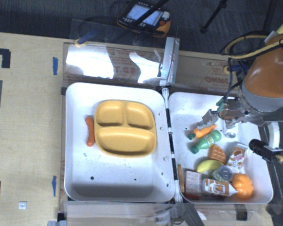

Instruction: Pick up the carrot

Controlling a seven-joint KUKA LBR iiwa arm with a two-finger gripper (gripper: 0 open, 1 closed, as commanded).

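The carrot (203, 132), orange with a green end, lies in the right bin (183, 108) near its left-centre, resting against a green vegetable (206, 142). My gripper (208, 122) hangs just above and slightly right of the carrot, reaching in from the right under the orange-banded wrist (269, 71). It is open, and nothing sits between its fingers. The carrot rests on the bin floor.
Crowded in the right bin's lower half are a waffle (217, 153), a lemon (207, 166), a can (223, 174), an orange fruit (243, 186), a small carton (210, 186) and a snack packet (237, 159). The left bin (121, 181) holds a yellow divided plate (125, 128) and an orange sausage (90, 131).
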